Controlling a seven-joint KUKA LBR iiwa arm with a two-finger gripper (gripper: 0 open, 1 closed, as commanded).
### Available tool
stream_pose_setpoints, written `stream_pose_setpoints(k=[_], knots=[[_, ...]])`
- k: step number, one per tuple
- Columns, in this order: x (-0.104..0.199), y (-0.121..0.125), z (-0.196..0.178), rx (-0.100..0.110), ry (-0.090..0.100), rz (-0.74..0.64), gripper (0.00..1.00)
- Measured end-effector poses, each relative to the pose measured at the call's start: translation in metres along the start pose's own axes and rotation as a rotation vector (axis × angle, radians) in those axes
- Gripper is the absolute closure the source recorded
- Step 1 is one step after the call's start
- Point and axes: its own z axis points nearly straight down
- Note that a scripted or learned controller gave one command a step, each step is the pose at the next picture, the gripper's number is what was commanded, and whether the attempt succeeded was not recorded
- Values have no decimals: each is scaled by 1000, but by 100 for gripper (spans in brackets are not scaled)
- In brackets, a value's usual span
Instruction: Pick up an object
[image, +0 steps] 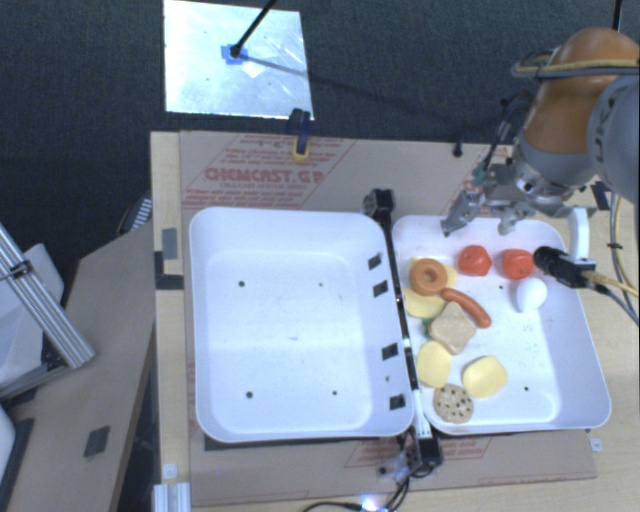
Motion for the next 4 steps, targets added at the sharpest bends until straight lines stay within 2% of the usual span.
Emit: stream_pose_setpoints(k=[1, 2, 3, 4], knots=[[91, -51, -17, 0, 4, -9, 0], [135, -68, -23, 2, 2, -6, 0], [248, -123, 3, 7, 5, -13, 0], [240, -119, -9, 0, 2, -1, 100]])
